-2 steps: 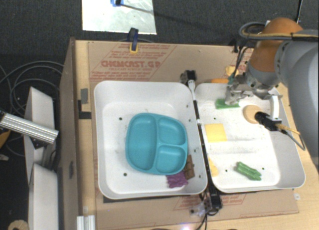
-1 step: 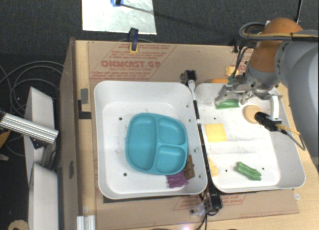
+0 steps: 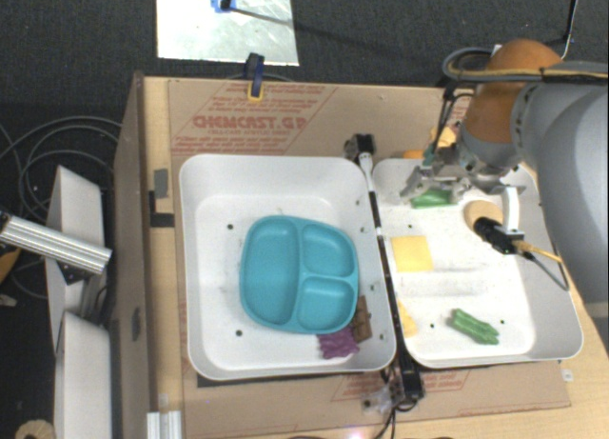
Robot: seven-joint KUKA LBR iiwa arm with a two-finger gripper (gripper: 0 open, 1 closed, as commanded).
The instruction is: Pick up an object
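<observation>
The gripper (image 3: 436, 180) hung low over the right bin (image 3: 542, 332), at its far end; whether it pinched the green piece (image 3: 431, 198) beneath could not be told. A yellow square (image 3: 412, 254) lay nearer.

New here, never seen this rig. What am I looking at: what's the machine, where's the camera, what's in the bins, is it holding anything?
One fixed camera looks down at a slant on two white bins. The grey arm with the orange band reaches in from the right. Its gripper sits low in the right bin, right above a green object; a grasp isn't visible. That bin also holds a yellow square and a green pod-like piece. The left bin holds a blue divided plate and a purple item.
</observation>
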